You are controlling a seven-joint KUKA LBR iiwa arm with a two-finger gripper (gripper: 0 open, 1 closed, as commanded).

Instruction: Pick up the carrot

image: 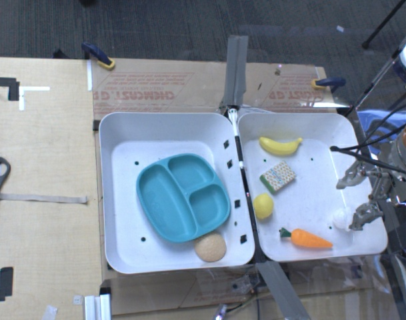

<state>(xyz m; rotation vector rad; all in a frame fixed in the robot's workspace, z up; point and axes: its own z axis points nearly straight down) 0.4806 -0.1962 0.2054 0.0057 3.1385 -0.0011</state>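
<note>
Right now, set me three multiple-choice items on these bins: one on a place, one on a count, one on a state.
1. Where does the carrot lie?
A. in the right bin, near its front edge
B. on the blue tray
C. on the bench

2. How many compartments has the blue tray?
A. two
B. three
C. five

3. How does the gripper stand?
A. shut on the carrot
B. open, holding nothing
C. shut on the banana

Answers: 1 A, it lies by the front wall; 2 B, two small and one long; 3 B, its fingers are spread, the carrot apart.
</note>
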